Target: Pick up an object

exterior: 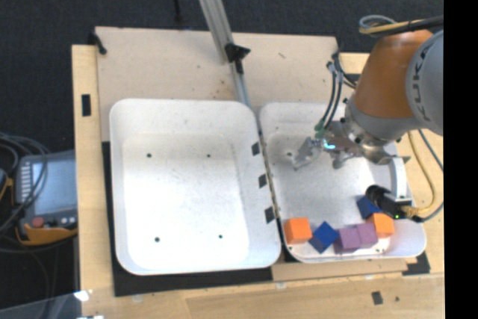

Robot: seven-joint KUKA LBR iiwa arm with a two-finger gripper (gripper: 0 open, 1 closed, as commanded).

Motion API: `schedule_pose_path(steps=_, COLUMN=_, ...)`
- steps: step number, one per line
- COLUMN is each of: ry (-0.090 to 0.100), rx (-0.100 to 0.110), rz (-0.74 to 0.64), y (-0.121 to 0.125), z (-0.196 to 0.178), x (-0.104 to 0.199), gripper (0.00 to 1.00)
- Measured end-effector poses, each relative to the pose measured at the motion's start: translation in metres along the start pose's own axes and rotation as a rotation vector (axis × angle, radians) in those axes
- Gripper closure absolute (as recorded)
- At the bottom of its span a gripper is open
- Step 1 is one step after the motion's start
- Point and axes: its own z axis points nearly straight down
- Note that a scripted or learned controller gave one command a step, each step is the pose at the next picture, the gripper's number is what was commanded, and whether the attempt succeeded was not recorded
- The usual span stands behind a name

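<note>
My gripper (305, 154) hangs over the upper middle of the right bin (293, 119), above bare white floor, with nothing visibly in it. Several blocks lie along that bin's near edge: an orange block (299, 229), a blue block (324, 236), a purple block (357, 237) and a smaller orange block (383, 224). Another blue block (365, 206) sits just behind them, partly hidden by the arm's hardware. The blocks are well below and to the right of the gripper.
The left bin (187, 183) lies beside the right one, with a raised rim between them. A slanted metal pole (213, 7) rises from the bench behind the bins. The grey and orange arm (392, 86) covers the right bin's far right corner.
</note>
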Motion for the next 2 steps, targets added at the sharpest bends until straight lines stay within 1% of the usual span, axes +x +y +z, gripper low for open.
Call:
schedule_pose_path(steps=1, ry=-0.001, rx=-0.006, rz=0.003, y=0.001, z=-0.003, x=0.000, gripper=0.00)
schedule_pose_path(steps=2, ry=-0.003, rx=0.001, rz=0.004, y=0.000, z=0.060, x=-0.006, gripper=0.00)
